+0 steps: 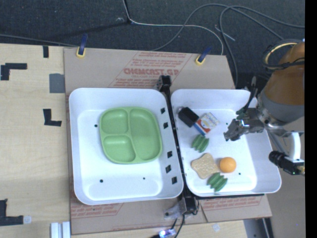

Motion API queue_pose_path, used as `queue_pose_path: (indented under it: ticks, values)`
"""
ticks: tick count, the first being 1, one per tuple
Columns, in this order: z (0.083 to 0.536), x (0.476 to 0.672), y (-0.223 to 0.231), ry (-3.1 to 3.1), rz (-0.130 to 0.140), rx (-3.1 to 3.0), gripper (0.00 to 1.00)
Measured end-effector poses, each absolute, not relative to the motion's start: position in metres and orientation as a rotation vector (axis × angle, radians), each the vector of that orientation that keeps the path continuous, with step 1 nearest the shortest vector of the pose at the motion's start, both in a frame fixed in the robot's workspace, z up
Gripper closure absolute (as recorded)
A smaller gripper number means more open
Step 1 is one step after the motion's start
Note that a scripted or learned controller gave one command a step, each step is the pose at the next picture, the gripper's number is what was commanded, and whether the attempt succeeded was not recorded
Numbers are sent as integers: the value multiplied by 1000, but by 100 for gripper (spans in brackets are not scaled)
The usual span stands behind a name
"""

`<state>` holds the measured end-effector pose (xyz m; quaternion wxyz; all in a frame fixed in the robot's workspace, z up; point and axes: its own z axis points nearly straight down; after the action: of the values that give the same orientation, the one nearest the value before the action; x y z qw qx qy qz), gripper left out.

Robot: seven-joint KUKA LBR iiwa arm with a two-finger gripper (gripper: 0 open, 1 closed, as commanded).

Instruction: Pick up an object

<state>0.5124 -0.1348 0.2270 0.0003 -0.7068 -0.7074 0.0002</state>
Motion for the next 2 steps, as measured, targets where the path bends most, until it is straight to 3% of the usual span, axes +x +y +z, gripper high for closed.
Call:
queue_pose_path:
  ticks: [2]
  values:
    - [232, 527, -29, -2228, -1, -2213, 100]
